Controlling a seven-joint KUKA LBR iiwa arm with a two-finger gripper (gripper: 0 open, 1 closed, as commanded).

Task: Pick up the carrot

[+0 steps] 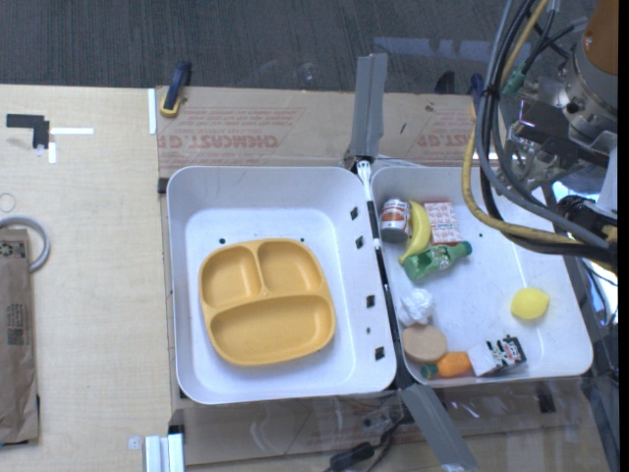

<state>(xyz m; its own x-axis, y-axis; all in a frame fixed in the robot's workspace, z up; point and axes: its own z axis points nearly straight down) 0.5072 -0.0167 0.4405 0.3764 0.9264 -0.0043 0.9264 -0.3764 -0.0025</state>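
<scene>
The small orange carrot [453,365] lies at the near edge of the right-hand shallow white bin [565,357], close to the wall that divides it from the left bin. It touches a round tan disc-shaped item [425,343] on its left and sits just beside a small white carton with dark printing [497,355] on its right. A crumpled white object [416,307] rests just beyond the tan disc.

Farther back in the same bin, a yellow banana [419,230] lies curved between a small can with a red and white label [394,218] and a flat packet with red and white print [443,222]. A green bottle [434,260] lies on its side just in front of the banana. A yellow lemon-shaped ball [530,304] sits apart from the rest, toward the bin's right side.

The left-hand shallow white bin [192,293] holds a yellow plastic plate with three compartments [266,301].

The grey arm, wrapped with black and yellow cables [491,180], hangs over the far right corner of the right bin, well apart from the carrot. The tool [536,160] is buried among metal parts and hoses there, and I cannot tell whether it is released or clenched; nothing is visibly in its grasp.

On the light wooden desk [88,264], a brown paper bag [17,332] lies at the left edge.
</scene>
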